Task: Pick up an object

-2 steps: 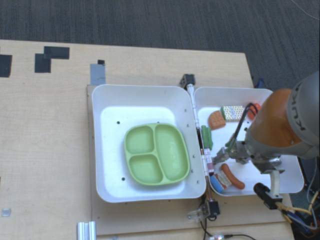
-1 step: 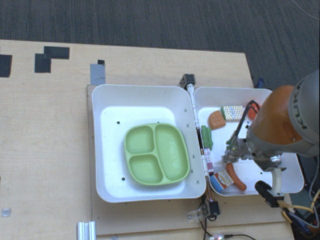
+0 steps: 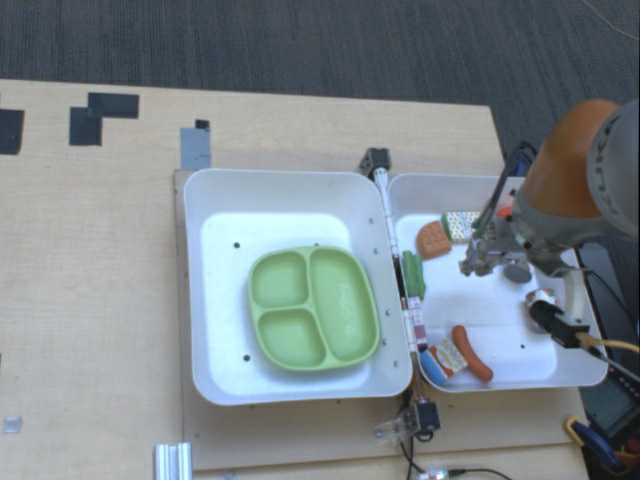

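Gripper [image 3: 478, 262] hovers over right bin [image 3: 520, 368], near orange piece [image 3: 433, 239].

Pale wooden bench [image 3: 90, 298] on dark grey carpet [image 3: 250, 28]

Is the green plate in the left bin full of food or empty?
Empty. The green plate lies flat in the left bin, and all three of its compartments show only bare green bottom.

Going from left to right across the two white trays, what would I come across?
Green divided plate → green stick-like item → blue-and-white packet → red sausage → gripper.
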Controlling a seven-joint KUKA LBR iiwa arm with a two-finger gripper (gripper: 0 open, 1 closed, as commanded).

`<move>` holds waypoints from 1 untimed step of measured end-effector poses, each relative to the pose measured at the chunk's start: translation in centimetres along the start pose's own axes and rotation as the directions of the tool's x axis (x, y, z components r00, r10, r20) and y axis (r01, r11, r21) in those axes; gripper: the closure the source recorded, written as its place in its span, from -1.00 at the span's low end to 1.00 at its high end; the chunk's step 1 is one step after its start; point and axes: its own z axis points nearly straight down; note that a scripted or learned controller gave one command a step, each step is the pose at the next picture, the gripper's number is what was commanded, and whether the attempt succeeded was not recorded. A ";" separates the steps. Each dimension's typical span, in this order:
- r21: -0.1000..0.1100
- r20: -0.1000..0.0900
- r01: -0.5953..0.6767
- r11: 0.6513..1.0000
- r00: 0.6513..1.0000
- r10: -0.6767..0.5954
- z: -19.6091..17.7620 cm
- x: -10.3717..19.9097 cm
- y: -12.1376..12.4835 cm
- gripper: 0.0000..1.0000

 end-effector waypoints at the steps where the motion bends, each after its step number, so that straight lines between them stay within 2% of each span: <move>1: 0.002 0.000 0.000 1.000 1.000 0.000 0.0 0.0 0.0 -1.00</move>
